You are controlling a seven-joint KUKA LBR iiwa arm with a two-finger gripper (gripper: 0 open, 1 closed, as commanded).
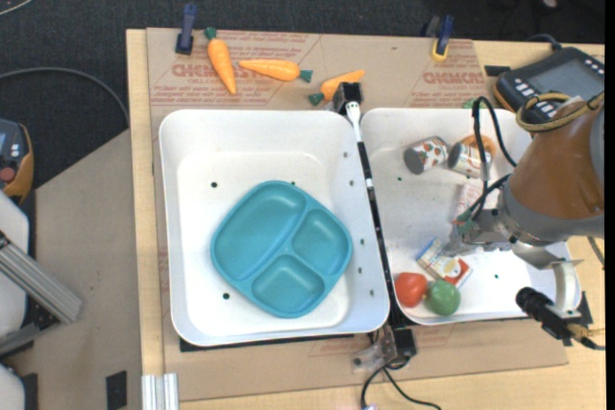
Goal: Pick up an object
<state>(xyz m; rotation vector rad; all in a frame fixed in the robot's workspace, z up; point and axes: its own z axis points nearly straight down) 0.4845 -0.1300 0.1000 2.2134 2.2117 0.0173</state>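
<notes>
Pincer fingers unclear; arm cut off at the right edge.

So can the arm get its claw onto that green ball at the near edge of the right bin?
Probably yes. The green ball lies uncovered beside a red ball, and the claw sits just above it over a small packet. The red ball touching it may crowd a finger.

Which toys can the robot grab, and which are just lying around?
For the job, in the right bin by the claw:
red tomato
green ball
small packet
tin can

Just lying about:
blue divided plate in the left bin
three carrots on the cardboard behind
</notes>
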